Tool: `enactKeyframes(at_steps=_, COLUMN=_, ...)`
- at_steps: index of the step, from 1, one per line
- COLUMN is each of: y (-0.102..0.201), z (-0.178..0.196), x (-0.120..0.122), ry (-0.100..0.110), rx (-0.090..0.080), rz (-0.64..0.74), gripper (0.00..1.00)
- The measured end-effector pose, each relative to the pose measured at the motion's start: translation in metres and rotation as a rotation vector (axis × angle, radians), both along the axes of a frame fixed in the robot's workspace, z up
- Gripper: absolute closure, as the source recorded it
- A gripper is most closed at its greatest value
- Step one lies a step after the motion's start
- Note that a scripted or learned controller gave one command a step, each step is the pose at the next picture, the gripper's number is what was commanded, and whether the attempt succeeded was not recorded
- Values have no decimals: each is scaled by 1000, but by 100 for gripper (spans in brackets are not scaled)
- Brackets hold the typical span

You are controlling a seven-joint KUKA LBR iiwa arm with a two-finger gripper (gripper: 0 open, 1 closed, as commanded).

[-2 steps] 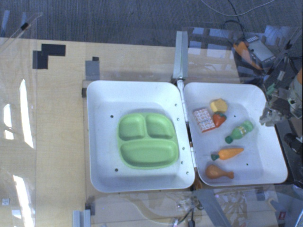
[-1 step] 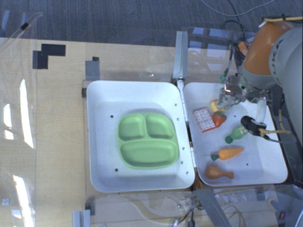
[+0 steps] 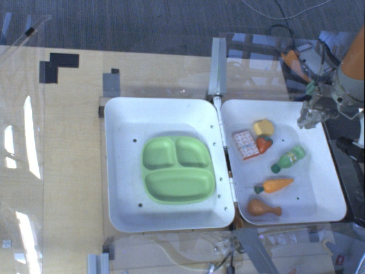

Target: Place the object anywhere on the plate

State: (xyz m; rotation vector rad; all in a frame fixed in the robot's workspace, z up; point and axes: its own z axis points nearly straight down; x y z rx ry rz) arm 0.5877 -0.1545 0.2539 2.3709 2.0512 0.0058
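- Plate (image 3: 178,169): green, divided into three compartments, two small on top and one wide below; looks like smooth moulded plastic. It sits near the middle of the left bin (image 3: 122,153) with nothing on it.
- Objects all lie in the right bin (image 3: 325,170), none picked yet, so you're at the very start, the approach-and-pick step by my read.
- Gripper (image 3: 311,117) hangs over the upper right corner of the right bin, near the rim, apart from every object. Nothing sits between the fingers; whether they're spread or closed I cannot tell, too small and blurred.
- Toy bottle (image 3: 288,159): green, cylindrical, lying on its side at a slant; likely to roll.
- Carrot (image 3: 275,185): orange, tapered, lying flat, green tip toward the left.
- Drumstick (image 3: 263,208): brown, bulbous at one end with a thin handle, nearest the front rim.
- Cluster up top: a yellow chunk (image 3: 263,127) touching a red strawberry-like piece (image 3: 264,144), which sits just beside a flat pink-and-white checkered block (image 3: 245,145).
- Next move, my call: you need to come down and inward onto one object, and the bottle is closest to the gripper. Grasp across its narrow body, lift clear of the divider between the bins, carry left, and release anywhere over the plate.
- Risk: the clustered pieces are too tight for a clean pinch.
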Motion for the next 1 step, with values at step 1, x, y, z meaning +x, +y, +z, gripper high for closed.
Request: enactKeyframes(at_steps=1, y=68, z=-50, x=-28, ry=6, rx=2, rz=3, gripper=100)
